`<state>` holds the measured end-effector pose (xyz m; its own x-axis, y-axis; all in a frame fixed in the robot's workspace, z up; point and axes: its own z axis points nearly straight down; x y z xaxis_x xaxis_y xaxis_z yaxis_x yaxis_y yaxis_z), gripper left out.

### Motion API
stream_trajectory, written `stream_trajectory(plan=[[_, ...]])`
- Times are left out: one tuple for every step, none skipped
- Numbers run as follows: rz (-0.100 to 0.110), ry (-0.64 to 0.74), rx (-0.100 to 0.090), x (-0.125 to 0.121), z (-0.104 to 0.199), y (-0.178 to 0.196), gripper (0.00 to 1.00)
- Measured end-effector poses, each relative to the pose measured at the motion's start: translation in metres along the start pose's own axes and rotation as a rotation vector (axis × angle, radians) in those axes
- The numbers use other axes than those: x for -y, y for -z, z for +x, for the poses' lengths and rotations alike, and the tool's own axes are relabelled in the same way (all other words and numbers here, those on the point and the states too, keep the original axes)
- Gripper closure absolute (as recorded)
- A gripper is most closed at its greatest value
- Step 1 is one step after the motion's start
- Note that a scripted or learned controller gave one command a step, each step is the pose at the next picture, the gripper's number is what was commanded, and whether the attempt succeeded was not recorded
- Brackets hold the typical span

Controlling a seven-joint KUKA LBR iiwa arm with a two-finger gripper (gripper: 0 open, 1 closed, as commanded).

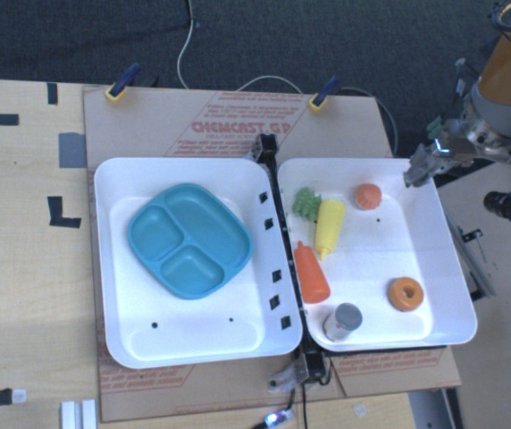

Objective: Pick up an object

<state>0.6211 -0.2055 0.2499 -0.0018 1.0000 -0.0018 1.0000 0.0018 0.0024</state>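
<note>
Over the right bin's far right corner, your arm's hand [423, 170] hangs just outside the rim, well apart from every object; whether it is open or closed cannot be told from this angle, and nothing can be seen in its grip. Below it, the right bin [443, 239] carries a green broccoli piece [306, 203] touching a yellow bottle [329, 225], an orange-red bottle [310, 273] along the divider, a small orange ball [368, 196] near the far wall, a brown doughnut [406, 294] near the right wall and a grey cup [343, 319] at the near edge. Your left bin [117, 239] on the bench [23, 284] holds a blue divided plate [189, 239]
</note>
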Motion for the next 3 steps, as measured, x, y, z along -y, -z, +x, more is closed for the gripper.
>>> stream_trajectory(plan=[[-0.001, 0.0, 0.0, -0.001, 0.0, 0.051, 1.0], [0.006, 0.004, -0.003, -0.008, 0.057, 0.031, 1.0], [0.006, 0.003, -0.003, -0.008, 0.103, 0.027, 1.0]])
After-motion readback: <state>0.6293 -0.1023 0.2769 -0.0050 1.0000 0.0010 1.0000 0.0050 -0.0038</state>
